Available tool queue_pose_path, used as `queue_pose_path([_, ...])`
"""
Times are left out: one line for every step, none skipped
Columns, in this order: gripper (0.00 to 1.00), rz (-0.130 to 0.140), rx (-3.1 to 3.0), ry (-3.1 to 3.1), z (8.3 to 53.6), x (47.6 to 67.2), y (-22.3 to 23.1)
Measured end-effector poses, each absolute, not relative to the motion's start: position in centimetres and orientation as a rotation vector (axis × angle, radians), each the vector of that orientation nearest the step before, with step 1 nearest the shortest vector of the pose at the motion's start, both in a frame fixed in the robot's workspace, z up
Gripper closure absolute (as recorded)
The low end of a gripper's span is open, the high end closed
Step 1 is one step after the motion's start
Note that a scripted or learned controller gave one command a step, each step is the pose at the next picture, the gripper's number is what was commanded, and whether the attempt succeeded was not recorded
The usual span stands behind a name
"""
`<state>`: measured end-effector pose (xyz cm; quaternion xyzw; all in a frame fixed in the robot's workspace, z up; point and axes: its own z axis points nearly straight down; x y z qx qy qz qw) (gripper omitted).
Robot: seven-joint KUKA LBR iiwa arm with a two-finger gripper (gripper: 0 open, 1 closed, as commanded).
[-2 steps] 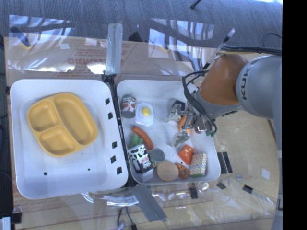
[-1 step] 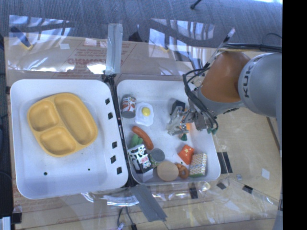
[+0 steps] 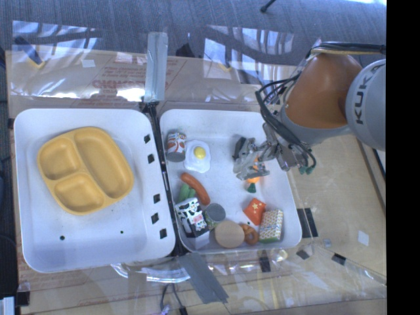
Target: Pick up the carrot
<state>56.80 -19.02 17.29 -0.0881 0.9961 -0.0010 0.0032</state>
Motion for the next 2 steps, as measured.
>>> queue_pose_path([1.00,-0.007,-0.665,3.064,24.7,53.1,-21.1])
queue_pose_path([1.00,0.002,-0.528,3.092,25.7,55.5,-10.2])
